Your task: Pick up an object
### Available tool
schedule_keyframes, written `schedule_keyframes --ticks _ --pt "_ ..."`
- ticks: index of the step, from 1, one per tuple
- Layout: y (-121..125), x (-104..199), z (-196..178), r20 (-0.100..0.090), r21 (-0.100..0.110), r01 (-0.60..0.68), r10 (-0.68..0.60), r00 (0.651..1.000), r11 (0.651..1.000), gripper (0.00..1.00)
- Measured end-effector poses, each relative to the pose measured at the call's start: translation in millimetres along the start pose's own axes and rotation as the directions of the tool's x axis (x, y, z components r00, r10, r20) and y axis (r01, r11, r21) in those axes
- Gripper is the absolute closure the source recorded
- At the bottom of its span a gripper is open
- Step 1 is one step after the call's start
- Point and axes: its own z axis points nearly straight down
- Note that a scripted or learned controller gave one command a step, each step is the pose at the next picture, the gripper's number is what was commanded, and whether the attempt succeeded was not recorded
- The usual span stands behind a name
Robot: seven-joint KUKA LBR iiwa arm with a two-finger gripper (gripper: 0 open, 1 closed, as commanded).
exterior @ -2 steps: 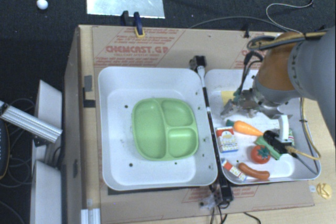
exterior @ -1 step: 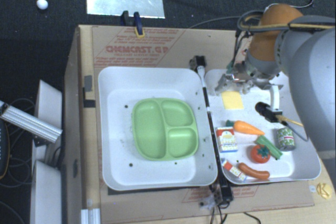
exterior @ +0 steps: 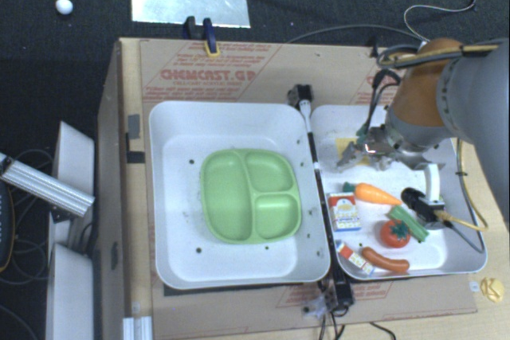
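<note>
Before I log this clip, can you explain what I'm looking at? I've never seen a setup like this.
This is a single picture from a fixed camera above a bench, looking down at a slant. The grey robot arm with an orange band reaches in from the right. Its tool is low over the back of the right shallow white bin, and I cannot tell whether it holds anything. That bin contains an orange toy carrot, a small red-and-white carton, a red toy tomato and a reddish-brown toy sausage. The left shallow white bin holds a green divided plastic plate.
</note>
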Motion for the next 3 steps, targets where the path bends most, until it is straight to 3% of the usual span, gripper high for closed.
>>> schedule_keyframes --ticks 1,2,3 --pt "61.6 -0.4 -0.7 0.0 -0.003 0.003 -0.003 1.0 1.0 0.0" --pt "25.3 -1.1 -0.2 0.0 -0.001 0.0 0.0 1.0 1.0 0.0" --pt "26.4 -1.0 -11.4 0.0 -0.004 0.002 -0.002 1.0 1.0 1.0"
